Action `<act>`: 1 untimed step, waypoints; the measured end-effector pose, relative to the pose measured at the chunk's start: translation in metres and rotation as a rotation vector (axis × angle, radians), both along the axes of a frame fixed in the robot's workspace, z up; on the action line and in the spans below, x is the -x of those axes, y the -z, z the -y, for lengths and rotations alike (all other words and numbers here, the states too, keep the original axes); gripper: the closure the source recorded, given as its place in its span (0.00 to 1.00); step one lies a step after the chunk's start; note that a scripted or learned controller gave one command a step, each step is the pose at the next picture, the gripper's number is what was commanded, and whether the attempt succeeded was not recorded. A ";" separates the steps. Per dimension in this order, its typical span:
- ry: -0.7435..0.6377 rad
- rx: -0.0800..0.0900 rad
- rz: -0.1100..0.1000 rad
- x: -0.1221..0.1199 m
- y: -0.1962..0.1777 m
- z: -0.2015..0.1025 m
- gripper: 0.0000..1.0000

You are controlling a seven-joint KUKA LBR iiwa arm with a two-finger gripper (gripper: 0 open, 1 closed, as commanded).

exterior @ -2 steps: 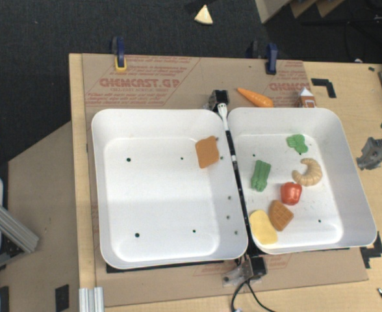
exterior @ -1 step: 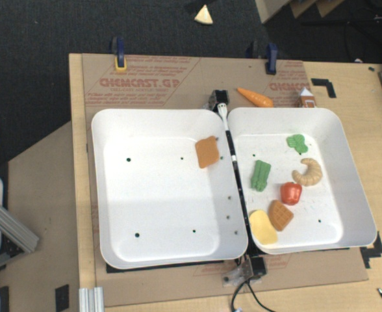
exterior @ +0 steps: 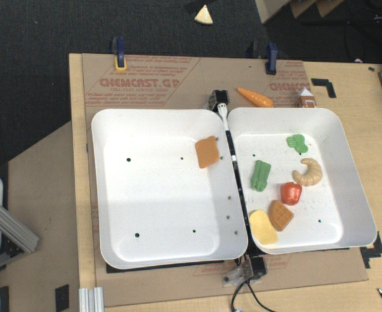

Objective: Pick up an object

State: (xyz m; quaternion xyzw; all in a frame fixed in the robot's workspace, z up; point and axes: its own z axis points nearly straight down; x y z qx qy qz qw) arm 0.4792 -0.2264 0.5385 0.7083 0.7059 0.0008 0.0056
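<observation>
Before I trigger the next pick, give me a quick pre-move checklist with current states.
1. Pickable items present: ok, six in the right bin.
2. Single item in the left bin: ok, brown piece near the divider.
3. Items spaced for fingers: not ok, waffle piece touches yellow piece.
4. Red pepper close beside croissant: cannot tell if touching.
5. Carrot outside the bins: not ok.

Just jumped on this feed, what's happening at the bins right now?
Nothing is being handled at this moment; every item lies loose. The left bin holds a single orange-brown slice near its right wall. The right bin holds the rest: a green leafy piece, a green block, a croissant, a red piece, a waffle-like piece and a yellow piece touching it. A carrot lies on the board behind the bins.
</observation>
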 end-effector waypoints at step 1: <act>-0.010 -0.014 -0.026 0.001 0.185 -0.088 1.00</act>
